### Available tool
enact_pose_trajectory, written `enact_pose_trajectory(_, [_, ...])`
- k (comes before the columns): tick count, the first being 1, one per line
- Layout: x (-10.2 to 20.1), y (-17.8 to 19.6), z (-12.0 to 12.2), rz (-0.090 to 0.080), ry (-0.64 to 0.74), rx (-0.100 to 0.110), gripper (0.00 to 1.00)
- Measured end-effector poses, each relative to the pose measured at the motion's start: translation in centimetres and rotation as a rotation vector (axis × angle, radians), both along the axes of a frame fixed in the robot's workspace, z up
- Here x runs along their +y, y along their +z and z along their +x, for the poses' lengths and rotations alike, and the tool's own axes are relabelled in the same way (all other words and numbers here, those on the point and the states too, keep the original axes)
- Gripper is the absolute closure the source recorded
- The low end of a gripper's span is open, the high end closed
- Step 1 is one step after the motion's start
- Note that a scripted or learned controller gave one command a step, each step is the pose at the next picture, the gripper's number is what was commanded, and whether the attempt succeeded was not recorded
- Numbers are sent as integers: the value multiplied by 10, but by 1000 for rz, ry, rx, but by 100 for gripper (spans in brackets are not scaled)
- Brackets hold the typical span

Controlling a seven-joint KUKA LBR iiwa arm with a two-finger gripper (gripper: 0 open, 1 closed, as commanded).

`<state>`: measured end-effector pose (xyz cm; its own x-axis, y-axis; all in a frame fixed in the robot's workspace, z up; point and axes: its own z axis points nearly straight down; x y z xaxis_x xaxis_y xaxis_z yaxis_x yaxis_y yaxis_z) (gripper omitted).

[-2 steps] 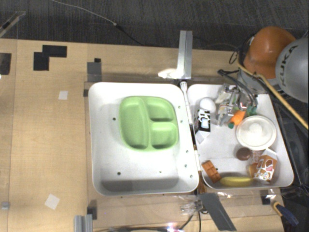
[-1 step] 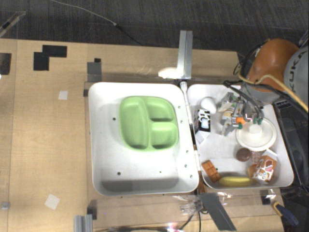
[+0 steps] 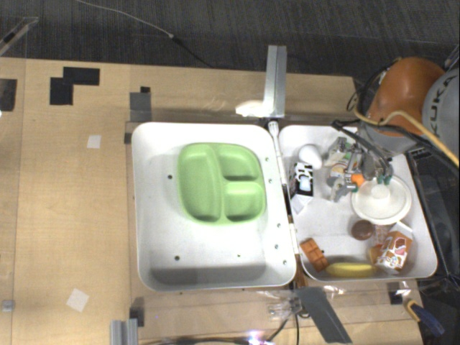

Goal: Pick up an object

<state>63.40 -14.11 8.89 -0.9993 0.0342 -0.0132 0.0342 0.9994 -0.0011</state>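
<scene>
Gripper (image 3: pixel 346 169) is hanging over right bin (image 3: pixel 428 261), upper centre, near white bowl (image 3: pixel 381 201) & white ball (image 3: pixel 310 154); can't tell its opening or hold. Green tray (image 3: pixel 219 182) is sitting in left bin (image 3: pixel 154 214).

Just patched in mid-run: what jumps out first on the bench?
A bright green divided tray sits alone in the left bin. The right bin is cluttered: a banana along its near edge, a white round lid mid-bin, and the gripper low over the clutter.
</scene>
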Motion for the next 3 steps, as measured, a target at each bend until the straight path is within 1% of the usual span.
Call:
enact_pose_trajectory(1, [1,16,5,-1,2,-18,100])
enact_pose_trajectory(2, [24,98,25,2,-86,-6,100])
enact_pose_trajectory(3, [23,95,24,2,-88,1,0])
